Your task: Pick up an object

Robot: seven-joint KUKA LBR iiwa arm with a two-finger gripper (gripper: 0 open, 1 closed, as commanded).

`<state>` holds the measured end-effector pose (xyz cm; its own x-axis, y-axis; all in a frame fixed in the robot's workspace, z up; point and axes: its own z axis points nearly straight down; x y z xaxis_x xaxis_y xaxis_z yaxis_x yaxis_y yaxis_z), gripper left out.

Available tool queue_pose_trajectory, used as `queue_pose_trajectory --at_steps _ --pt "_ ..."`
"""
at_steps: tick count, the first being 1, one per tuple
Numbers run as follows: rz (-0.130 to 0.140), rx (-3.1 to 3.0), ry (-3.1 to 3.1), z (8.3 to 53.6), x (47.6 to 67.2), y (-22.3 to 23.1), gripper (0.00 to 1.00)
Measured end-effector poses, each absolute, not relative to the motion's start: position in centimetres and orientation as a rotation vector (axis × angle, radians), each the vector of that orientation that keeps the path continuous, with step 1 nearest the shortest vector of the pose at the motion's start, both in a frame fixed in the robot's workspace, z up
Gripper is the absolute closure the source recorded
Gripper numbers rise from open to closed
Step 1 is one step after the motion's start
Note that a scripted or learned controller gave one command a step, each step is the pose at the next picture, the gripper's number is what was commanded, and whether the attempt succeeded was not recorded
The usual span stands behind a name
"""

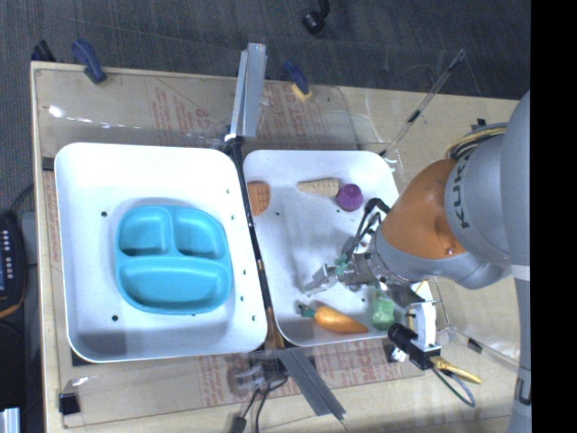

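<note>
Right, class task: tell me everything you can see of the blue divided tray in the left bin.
The blue divided tray is light turquoise and looks like smooth plastic, with rounded corners. It has three compartments: two small ones along its far side, one long one nearer the camera. It lies flat, right way up, on the middle of the left bin's floor, away from the walls.

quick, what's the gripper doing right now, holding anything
Gripper: low in the right bin, just above the carrot; nothing seen held, open or shut cannot be told.
</note>
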<state>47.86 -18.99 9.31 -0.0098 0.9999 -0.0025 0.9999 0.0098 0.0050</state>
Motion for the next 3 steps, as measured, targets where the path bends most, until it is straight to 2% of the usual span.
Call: queue_pose_trajectory --at_steps 1,2,3 --pt "0.0 2.209 2.236 9.2 47.8 -13.4 0.0" --pt "0.0 2.201 2.241 10.2 47.9 -13.4 1.0" --pt "0.0 2.201 2.241 10.2 47.9 -13.4 0.0"
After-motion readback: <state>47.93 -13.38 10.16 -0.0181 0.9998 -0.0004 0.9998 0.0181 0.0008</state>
